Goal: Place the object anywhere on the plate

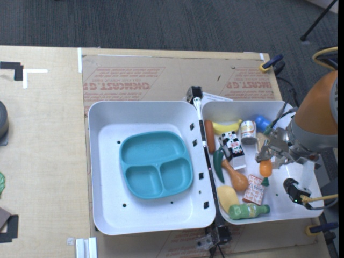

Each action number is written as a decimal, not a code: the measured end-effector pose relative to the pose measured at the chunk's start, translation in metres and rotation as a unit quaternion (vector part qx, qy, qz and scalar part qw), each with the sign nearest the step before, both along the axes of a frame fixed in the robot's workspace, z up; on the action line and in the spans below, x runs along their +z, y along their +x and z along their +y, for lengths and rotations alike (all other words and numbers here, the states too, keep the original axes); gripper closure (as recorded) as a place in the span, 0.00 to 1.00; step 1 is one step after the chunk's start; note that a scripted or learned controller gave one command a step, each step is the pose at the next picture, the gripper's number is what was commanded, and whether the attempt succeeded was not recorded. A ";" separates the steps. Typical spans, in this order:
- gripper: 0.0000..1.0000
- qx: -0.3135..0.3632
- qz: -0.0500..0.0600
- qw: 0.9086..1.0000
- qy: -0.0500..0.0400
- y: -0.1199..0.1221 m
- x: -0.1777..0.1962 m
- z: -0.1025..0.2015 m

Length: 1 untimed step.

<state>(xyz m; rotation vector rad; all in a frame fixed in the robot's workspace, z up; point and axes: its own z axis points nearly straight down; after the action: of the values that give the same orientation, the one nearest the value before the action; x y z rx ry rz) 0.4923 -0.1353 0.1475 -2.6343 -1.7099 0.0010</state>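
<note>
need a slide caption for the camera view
KUKA arm's end effector low in the right bin of toy food, by a small orange object; teal divided plate waits in the left bin.

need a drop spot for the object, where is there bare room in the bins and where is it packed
Free: all three compartments of the teal plate, and the bare floor of the left bin ringing it. Crowded: the right bin, where the banana, can, green bottle and gripper leave little floor.

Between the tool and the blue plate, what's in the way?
In the camera view, from the tool leftward: a cow-patterned box, a green pepper, the two bins' adjoining walls, then bare bin floor before the plate.
</note>
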 end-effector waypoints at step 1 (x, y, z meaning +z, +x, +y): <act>1.00 0.130 0.000 0.992 0.000 -0.014 0.043 0.094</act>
<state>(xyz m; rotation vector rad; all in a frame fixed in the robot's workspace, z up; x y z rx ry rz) 0.4786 -0.0417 0.1910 -2.3906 -2.0375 0.0028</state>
